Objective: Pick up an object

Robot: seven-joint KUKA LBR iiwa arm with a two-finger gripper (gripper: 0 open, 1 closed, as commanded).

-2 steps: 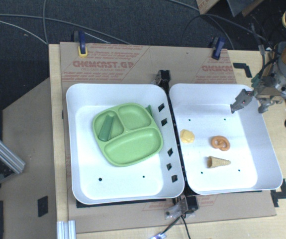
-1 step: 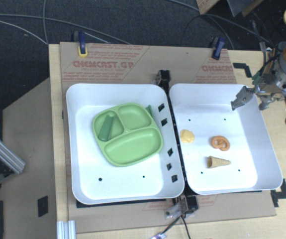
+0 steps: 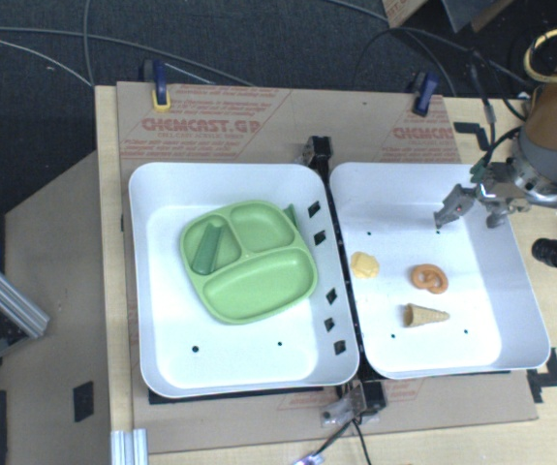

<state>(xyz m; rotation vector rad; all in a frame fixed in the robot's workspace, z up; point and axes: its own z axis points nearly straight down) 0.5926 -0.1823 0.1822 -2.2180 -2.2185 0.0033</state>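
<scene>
In the right bin (image 3: 510, 308) lie three small objects: a pale yellow chunk (image 3: 363, 265) near the left wall, an orange pretzel-like ring (image 3: 430, 278) in the middle, and a tan cone (image 3: 423, 315) lying on its side below it. My gripper (image 3: 468, 217) hovers over the bin's upper right part, above and to the right of the ring. It is open, with its two fingers (image 3: 448, 211) spread apart and nothing between them.
The left bin (image 3: 162, 337) holds a green divided plate (image 3: 259, 284) with a dark green stick-like item (image 3: 207, 247) in its left compartment. Black clips (image 3: 322, 260) run along the seam between the bins. Blue clamps (image 3: 160, 85) hold the board's far edge.
</scene>
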